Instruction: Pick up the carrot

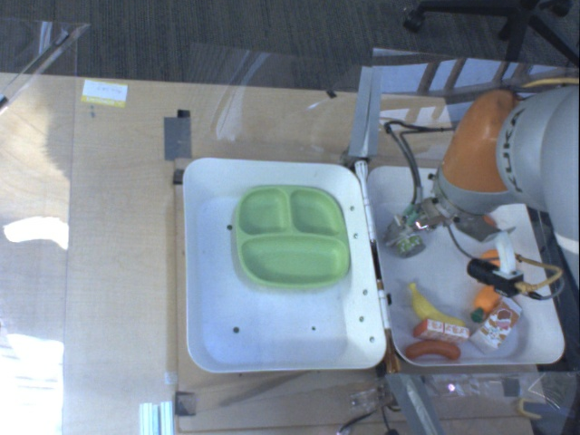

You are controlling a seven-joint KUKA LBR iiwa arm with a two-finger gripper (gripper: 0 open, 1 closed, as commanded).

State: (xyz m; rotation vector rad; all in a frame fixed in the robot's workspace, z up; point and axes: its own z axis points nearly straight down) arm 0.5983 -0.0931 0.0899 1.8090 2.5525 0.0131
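Hovering low over the right bin (544,347), the end effector (410,230) shows no clear finger state. The carrot (487,297) lies well apart toward the bin's right side, beside a banana (428,304) and sausage (433,351).

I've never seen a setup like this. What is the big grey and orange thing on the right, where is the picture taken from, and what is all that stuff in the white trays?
The picture comes from one camera fixed above a bench, looking down at a slant. The grey and orange thing is a robot arm reaching in from the right. Its claw hangs over the right bin; I cannot tell whether it grips anything. That bin holds toy food: a banana, a sausage, a small carton and an orange carrot, partly hidden behind a black and white object. The left bin holds a green divided plate.
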